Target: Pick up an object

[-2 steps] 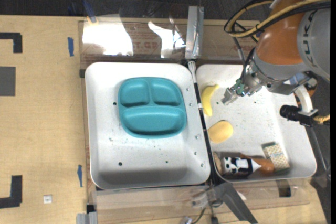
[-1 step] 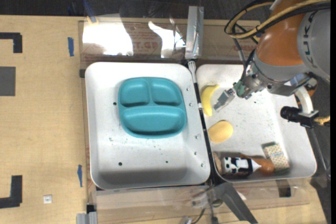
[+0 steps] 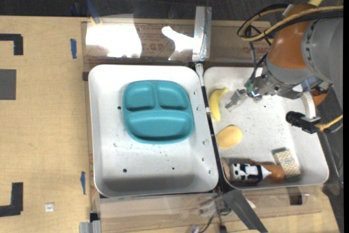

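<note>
My gripper [image 3: 235, 100] hangs over the back left part of the right bin [image 3: 305, 139], its fingers slightly apart with nothing between them. Just left of it a yellow banana [image 3: 216, 102] lies against the bin's left wall. A yellow lemon-like object [image 3: 229, 136] rests nearer the front, below the banana. Along the front wall lies a dark bottle with a black and white label [image 3: 252, 172]. A small speckled sponge block [image 3: 287, 161] sits at the front right.
The left bin [image 3: 103, 133] holds a teal divided plate [image 3: 158, 111]. A clear plastic panel [image 3: 147, 41] stands behind the bins. Yellow and black cables [image 3: 262, 22] loop above the orange wrist band [image 3: 289, 46]. A black fitting [image 3: 300, 119] juts over the right bin's right side.
</note>
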Controlling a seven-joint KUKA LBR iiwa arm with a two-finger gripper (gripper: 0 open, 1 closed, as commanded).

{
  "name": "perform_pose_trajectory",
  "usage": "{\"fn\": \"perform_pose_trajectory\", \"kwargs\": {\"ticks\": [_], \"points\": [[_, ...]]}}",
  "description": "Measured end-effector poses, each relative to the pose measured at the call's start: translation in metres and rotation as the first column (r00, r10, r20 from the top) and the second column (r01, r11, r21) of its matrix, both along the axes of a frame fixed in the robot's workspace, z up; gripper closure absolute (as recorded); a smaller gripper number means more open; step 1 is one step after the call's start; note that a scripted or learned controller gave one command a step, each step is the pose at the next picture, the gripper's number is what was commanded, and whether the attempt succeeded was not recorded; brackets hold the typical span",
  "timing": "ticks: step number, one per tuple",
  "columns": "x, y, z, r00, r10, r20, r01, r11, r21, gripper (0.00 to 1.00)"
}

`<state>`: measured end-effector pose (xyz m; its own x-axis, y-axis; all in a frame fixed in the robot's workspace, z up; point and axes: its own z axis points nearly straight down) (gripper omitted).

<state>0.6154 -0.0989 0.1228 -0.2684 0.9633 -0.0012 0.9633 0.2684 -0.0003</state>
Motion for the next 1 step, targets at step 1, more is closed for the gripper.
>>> {"fn": "perform_pose_trajectory", "kwargs": {"ticks": [1], "points": [[-0.0006, -0.0107, 0.1415, 0.999, 0.033, 0.013, -0.033, 0.999, -0.002, 0.0]]}}
